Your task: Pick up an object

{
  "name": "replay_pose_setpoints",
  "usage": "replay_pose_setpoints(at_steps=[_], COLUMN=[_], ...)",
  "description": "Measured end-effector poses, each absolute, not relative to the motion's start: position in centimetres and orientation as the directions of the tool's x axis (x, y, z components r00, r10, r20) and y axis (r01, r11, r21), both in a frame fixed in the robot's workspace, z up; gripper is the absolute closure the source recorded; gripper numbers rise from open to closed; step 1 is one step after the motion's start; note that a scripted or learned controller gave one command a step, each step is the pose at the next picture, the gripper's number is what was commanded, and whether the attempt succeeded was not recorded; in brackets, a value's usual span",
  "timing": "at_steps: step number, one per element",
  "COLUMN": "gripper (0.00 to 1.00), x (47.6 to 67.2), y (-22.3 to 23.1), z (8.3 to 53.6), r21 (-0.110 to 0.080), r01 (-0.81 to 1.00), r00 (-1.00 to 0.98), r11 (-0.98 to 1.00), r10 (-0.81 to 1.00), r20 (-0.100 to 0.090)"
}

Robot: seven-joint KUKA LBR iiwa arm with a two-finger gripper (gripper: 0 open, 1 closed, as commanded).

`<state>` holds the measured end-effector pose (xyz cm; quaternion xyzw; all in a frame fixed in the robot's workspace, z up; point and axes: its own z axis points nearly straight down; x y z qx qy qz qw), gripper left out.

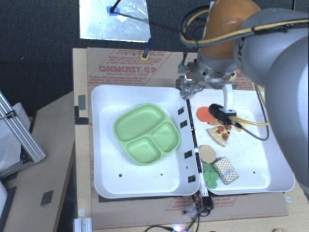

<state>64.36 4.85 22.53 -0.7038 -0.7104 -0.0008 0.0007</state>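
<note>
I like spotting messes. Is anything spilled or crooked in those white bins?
Nothing looks spilled or broken. The green tray sits slanted in the left bin, and the pizza slice and other toy foods lie loosely scattered in the right bin.

A green divided tray (147,134) lies in the left bin (104,178), apparently flat.

A divided plate (146,134) lies in my left bin (104,129); toy foods (219,135) scatter across the right bin (270,168).
</note>
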Motion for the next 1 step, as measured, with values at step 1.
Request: replay_pose_setpoints(at_steps=[1], gripper=[1.00], x=[64.60], y=[10.39], z=[23.38], r21=[0.003], r01=[1.000], r00=[-0.011], r11=[0.011], r10=[1.000], r20=[0.003])
